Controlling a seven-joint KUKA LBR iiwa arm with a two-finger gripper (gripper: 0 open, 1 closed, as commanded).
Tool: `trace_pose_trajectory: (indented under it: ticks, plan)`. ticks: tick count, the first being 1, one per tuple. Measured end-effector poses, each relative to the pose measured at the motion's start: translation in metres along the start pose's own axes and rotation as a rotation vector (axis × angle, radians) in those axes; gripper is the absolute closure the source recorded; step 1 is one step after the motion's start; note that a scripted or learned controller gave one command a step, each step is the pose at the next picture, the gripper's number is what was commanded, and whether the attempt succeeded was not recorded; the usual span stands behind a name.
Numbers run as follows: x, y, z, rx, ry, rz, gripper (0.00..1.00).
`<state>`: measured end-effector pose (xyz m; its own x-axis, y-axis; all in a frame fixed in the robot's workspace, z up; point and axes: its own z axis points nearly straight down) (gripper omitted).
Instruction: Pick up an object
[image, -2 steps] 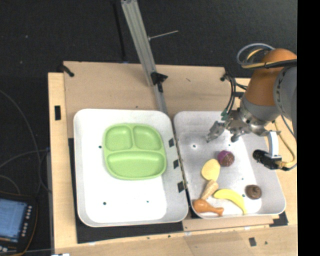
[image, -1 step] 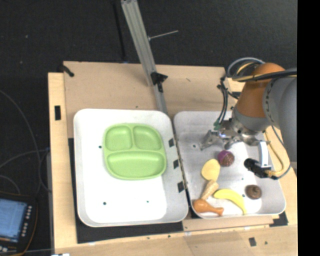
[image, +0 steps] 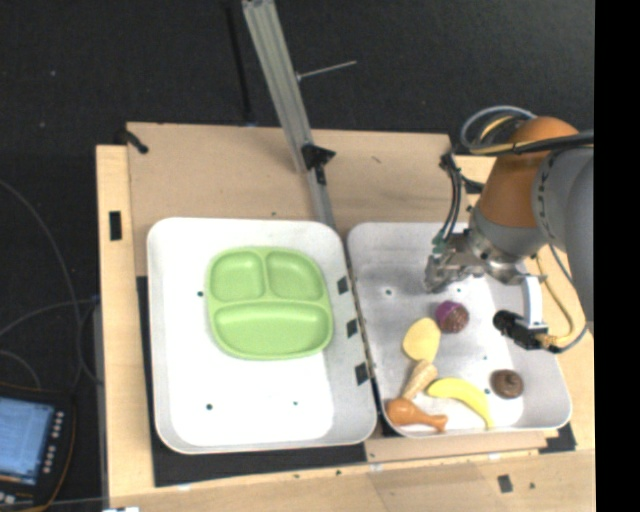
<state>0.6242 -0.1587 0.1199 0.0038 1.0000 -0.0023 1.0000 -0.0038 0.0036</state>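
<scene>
On the desk (image: 120, 300), the left bin (image: 180, 400) carries a green divided plate (image: 270, 303), out of my way. The right bin (image: 385, 270) gathers the pickable things toward its near side: a drumstick (image: 415, 412), a pale yellow piece (image: 421, 340), a banana (image: 462, 397), a purple ball (image: 453, 317) and a brown lump (image: 507, 383). My claw (image: 443, 272) hangs just above the purple ball, gripping nothing I can see; how wide it stands I cannot tell. No writing is legible.

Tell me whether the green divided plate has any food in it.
Empty. All three compartments of the green divided plate show bare green. The toy foods, such as the banana, lie in the right bin.
</scene>
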Motion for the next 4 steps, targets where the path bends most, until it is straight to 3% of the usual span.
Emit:
trace_pose_trajectory:
  ticks: [2, 3, 4]
  plan:
    - [-0.002, 0.005, -0.120, -0.004, 0.000, -0.007, 1.00]
    - [-0.004, 0.005, -0.096, 0.004, 0.000, -0.004, 1.00]
    - [0.056, 0.013, -0.095, 0.003, 0.004, -0.010, 1.00]
